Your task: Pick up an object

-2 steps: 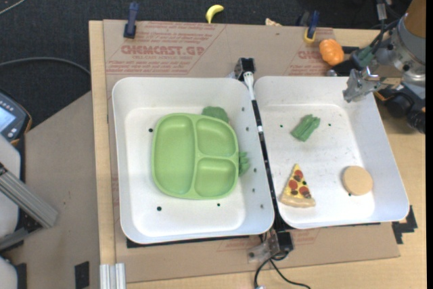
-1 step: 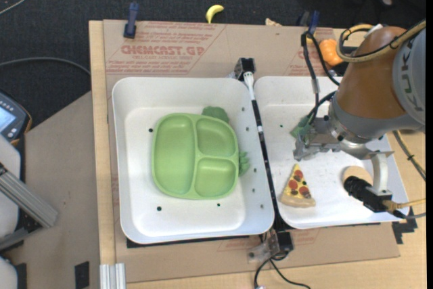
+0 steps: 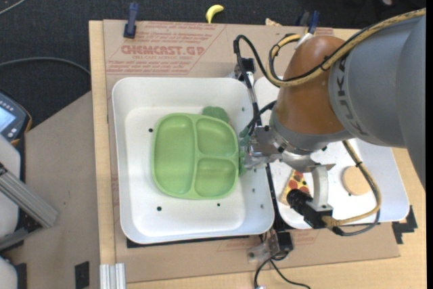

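Observation:
A light green divided plate [image 3: 195,156] with three compartments lies in the left white bin [image 3: 135,210]. A small darker green object [image 3: 215,112] peeks out from behind the plate's far right rim. My gripper [image 3: 246,151] is low at the plate's right edge, close to the wall between the two bins, and seems to touch the rim. The big grey arm with its orange band [image 3: 308,95] hangs over it and hides much of the right bin [image 3: 392,176].
In the right bin, a red and yellow item [image 3: 295,181] and a tan round item [image 3: 354,181] show under the arm. Black cables loop around the wrist. A yellow banana-like object [image 3: 214,11] and a blue clamp [image 3: 130,19] sit at the bench's far edge.

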`<act>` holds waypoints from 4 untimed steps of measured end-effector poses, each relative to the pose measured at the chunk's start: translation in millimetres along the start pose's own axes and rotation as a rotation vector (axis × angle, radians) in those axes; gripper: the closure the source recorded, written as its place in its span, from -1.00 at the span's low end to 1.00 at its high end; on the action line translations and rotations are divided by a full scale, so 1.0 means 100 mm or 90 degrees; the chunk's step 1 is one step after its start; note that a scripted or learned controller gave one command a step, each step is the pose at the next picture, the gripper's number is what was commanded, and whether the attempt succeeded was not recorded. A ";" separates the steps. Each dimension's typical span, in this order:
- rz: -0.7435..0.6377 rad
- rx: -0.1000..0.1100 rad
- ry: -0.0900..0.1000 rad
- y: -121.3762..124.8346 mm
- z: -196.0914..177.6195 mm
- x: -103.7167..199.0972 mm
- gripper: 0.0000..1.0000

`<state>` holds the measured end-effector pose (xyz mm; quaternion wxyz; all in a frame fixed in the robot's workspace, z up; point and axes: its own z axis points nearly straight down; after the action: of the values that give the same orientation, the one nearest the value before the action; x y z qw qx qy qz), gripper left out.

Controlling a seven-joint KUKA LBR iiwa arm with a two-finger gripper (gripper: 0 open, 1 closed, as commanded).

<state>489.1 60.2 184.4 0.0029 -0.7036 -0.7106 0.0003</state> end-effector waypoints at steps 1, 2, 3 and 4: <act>0.000 -0.013 0.002 -0.09 -2.25 0.87 1.00; 0.005 -0.005 -0.002 -0.10 -2.27 0.84 1.00; 0.004 -0.006 -0.002 -0.09 -2.37 0.84 1.00; 0.004 -0.007 -0.002 -0.09 -2.47 0.85 1.00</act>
<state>480.7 144.0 431.9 -0.0025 -0.7057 -0.7085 -0.0025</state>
